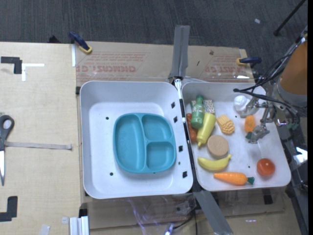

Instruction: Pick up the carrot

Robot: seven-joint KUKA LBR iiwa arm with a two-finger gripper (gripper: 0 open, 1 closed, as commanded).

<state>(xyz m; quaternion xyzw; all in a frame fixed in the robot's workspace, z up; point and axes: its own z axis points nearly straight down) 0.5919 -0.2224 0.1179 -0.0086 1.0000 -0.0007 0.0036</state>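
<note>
Two white bins sit side by side on the table, and the carrot (232, 178) lies at the front of the right bin (279, 182), apart from the gripper (257, 131).

Whether the fingers are spread or pressed together I cannot tell; they hang over the bin's right part near a small orange piece (249, 123), which could be grabbed by mistake. A banana (213, 163) lies just beside the carrot's thick end and a tomato (265, 167) is near its green tip, so a slanted descent may nudge either, or pin the carrot against the front wall.
</note>
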